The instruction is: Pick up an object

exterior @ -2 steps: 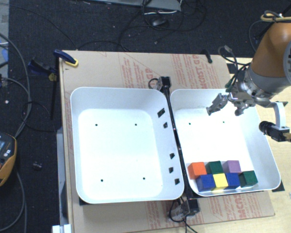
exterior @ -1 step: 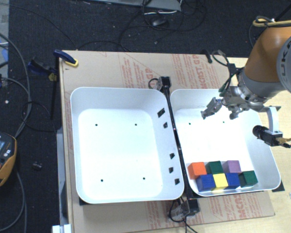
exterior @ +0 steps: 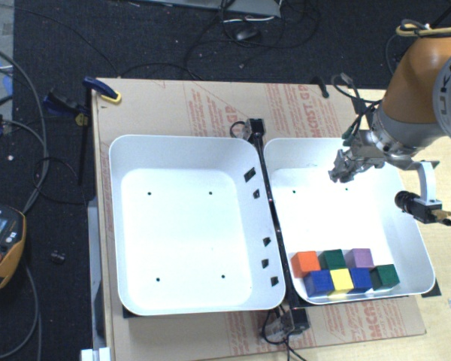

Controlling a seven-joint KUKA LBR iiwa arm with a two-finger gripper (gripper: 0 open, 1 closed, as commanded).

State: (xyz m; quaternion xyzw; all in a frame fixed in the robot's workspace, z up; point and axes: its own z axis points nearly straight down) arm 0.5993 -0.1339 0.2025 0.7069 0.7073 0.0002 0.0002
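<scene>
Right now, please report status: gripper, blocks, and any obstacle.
Gripper over right bin, far end, nothing seen between fingers. Blocks clustered at near edge, untouched. Nothing lies between.

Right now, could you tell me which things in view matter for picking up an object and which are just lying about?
For the job:
- gripper
- right bin
- coloured blocks: orange, green, purple, blue, yellow

Lying about:
- left bin
- blue clamp
- handheld controller
- floor cables

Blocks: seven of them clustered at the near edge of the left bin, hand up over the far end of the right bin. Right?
Wrong bin. The camera view shows the blocks clustered at the near edge of the right bin, not the left bin. The hand is over that right bin's far end.
</scene>
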